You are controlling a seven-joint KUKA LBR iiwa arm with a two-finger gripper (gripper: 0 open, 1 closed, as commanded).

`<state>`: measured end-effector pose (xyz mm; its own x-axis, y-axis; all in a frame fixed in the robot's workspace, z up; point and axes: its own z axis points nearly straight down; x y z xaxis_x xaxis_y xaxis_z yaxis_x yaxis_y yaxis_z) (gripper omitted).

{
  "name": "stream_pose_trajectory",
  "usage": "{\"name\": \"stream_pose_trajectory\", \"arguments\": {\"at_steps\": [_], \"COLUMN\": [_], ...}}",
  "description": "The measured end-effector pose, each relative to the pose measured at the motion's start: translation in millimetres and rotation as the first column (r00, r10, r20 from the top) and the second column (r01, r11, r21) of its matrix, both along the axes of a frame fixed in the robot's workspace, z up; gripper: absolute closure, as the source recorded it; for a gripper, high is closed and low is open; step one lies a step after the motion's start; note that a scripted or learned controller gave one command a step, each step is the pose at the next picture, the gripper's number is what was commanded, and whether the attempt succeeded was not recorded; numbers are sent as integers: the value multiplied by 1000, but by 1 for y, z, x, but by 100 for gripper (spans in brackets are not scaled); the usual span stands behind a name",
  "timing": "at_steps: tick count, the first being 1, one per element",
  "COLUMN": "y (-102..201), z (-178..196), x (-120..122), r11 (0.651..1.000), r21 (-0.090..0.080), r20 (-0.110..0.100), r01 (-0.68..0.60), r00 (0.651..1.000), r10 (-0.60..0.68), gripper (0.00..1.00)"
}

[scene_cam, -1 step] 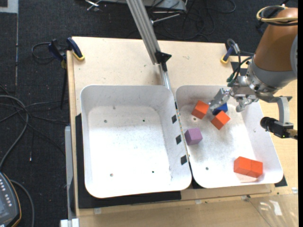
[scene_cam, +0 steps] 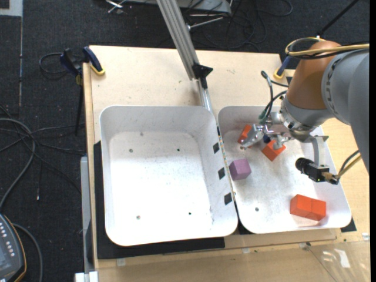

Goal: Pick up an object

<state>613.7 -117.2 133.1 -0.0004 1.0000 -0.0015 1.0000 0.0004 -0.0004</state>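
My gripper (scene_cam: 260, 136) hangs low over the back of the right bin (scene_cam: 276, 216), under the grey and orange wrist. A small orange block (scene_cam: 244, 133) lies just left of it, and a second orange block (scene_cam: 274, 151) sits right below it; whether either is touched I cannot tell. Near the bin's left wall rests a purple cube (scene_cam: 239, 169). A larger orange block (scene_cam: 308, 207) lies in the front right corner.
The left bin (scene_cam: 117, 128) stands beside the right one, sharing a raised divider (scene_cam: 220, 157). A metal pole (scene_cam: 179, 31) slants down to the bins' back edge. A black cable fitting (scene_cam: 311, 169) hangs from the arm over the right bin.
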Motion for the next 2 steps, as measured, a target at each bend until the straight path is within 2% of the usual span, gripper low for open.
{"name": "stream_pose_trajectory", "arguments": {"at_steps": [1,2], "y": [6,3], "z": [-21,-38], "x": [21,67], "r11": [1000,1000], "r21": [2,0], "r20": [0,6], "r01": [2,-4], "r00": [1000,1000], "r10": [-2,4], "gripper": [0,0]}}
